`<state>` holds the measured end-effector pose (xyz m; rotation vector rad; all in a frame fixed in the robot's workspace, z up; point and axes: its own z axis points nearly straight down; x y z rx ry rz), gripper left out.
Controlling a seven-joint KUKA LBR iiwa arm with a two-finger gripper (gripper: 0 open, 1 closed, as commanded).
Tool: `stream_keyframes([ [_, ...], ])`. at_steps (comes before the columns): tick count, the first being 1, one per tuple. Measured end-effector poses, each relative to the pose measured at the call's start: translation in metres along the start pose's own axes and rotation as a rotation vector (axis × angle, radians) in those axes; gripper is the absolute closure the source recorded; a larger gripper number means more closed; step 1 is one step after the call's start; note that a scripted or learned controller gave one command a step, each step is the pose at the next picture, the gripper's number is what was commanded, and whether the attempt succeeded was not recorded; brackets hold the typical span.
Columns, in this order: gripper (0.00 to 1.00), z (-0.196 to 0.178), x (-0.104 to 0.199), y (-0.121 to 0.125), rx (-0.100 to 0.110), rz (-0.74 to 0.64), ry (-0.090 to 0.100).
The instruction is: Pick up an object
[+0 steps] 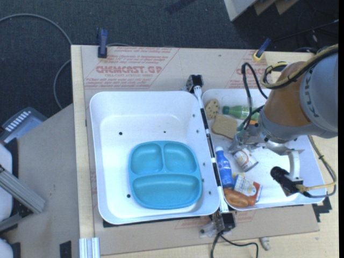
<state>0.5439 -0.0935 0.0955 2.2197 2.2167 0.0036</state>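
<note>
The right bin (pixel 314 160) holds several small items. A chocolate-chip cookie (pixel 213 109) and a green bottle (pixel 235 111) lie at its far end, with a tan slab (pixel 226 126) just in front of them. A blue bottle (pixel 223 169) lies along the left wall. A small white and red can (pixel 245 159) sits mid-bin. A white packet (pixel 245 185) rests on an orange piece (pixel 238 199) at the near corner. My gripper (pixel 241 143) is low over the bin, between the tan slab and the can, its tips hidden under the wrist.
The left bin (pixel 107 117) carries a blue divided plate (pixel 164 173) in its near half. The arm's orange band and grey body cover the right bin's far right part. Clamps sit on the wall between the bins at both ends.
</note>
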Motion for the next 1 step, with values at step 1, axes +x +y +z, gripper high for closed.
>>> stream_keyframes([
  [1,1.0,-0.0893,0.0815,-0.0009,0.005,-0.002,0.002],
])
